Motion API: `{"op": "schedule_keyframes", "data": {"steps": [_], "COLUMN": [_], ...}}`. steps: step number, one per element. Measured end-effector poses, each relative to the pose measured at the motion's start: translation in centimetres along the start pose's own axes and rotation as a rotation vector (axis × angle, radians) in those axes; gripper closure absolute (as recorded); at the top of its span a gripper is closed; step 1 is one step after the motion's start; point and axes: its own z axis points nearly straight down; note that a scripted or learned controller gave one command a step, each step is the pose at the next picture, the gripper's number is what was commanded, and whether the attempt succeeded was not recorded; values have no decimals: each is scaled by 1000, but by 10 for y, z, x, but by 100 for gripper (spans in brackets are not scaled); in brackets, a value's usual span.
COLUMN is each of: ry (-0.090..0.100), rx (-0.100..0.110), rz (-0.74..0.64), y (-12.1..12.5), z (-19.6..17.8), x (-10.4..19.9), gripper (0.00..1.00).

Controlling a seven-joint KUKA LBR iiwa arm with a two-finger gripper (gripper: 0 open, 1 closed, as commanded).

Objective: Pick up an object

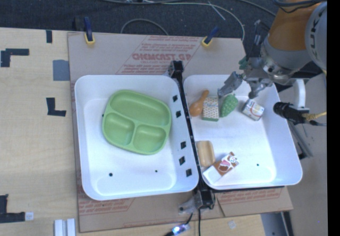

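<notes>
Gripper [243,87] hovering over right bin's [276,168] far end, fingers [229,85] spread, pinching nothing. Green object [229,105] lying just below, beside a small can [253,109]. Best approach, I judge: descending straight, centring on one item, avoiding its neighbours.

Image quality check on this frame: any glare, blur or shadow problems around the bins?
Camera view: lighting even, soft shadows; mild glare washes out the right bin floor, small items look soft and low-detail; green tray in the left bin reads clearly; the gripper casts little shadow.
</notes>
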Motion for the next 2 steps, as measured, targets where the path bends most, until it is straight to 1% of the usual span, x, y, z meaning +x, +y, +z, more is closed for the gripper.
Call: {"op": "schedule_keyframes", "data": {"steps": [1,2], "ry": [-1,-3], "rx": [-12,-6], "rz": [-3,-1], "y": [2,7], "z": [-7,55], "x": [0,-3], "gripper": [0,0]}}
